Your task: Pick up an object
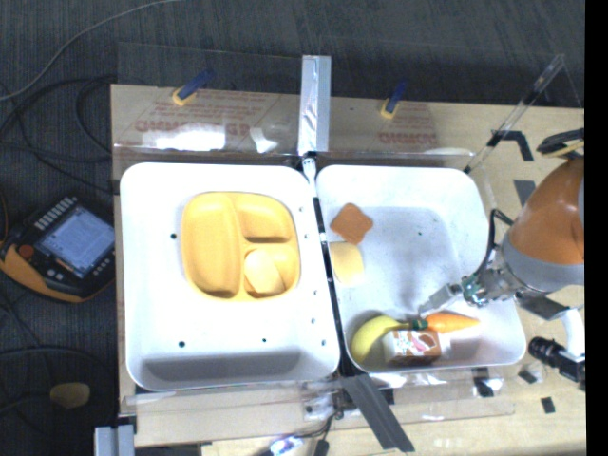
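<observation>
A toy carrot (452,322) lies at the lower right of the frame, in the near corner of the right bin (399,193), its leafy end touching a small jar with a brown label (415,346) that rests on its side beside a yellow banana (369,334). Just above the carrot, the gripper (448,295) of the grey arm (551,231), with its orange band, reaches in from the right edge and hangs low over the bin floor near the carrot; whether it is parted or clenched cannot be told from this angle, and nothing is seen caught in it. Farther up the same bin, against the dividing wall, sit an orange square piece (352,222) and, just below it, a pale yellow block (347,261). The left bin (152,255) at centre left holds a yellow sectioned tray (223,245), with a pale round item (263,274) in its lower right compartment. Both bins stand on the bench (133,103), where two clips (193,85) pin clear sheeting along the top edge. A handheld control pendant (62,247) lies on the dark floor at far left.
</observation>
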{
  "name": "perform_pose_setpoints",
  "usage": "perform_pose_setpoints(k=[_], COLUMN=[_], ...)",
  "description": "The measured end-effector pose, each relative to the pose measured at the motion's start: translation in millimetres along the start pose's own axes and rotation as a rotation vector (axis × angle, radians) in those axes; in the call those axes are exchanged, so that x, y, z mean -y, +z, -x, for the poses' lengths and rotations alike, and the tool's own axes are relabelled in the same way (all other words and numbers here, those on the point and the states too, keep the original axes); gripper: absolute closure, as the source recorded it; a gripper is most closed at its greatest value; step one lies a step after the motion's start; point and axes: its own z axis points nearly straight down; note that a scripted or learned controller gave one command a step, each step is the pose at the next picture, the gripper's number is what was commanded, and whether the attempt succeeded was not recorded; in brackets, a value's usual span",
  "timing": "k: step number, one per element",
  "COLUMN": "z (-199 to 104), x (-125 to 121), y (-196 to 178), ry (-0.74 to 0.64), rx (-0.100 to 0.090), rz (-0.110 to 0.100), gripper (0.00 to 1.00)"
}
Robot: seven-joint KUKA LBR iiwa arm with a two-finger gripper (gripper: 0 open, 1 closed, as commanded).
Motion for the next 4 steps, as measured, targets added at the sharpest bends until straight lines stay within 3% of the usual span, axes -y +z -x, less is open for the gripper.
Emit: perform_pose_setpoints(k=[1, 2, 3, 4], z=[15, 23, -5, 10], x=[-15, 5, -1, 2], y=[19, -47, 2, -48], ry=[0.026, 0.129, 0.265, 0.21], rx=[-0.014, 0.001, 0.0, 0.001], rz=[0.01, 0.0, -0.002, 0.0], gripper=[0.0, 0.0, 0.0, 0.0])
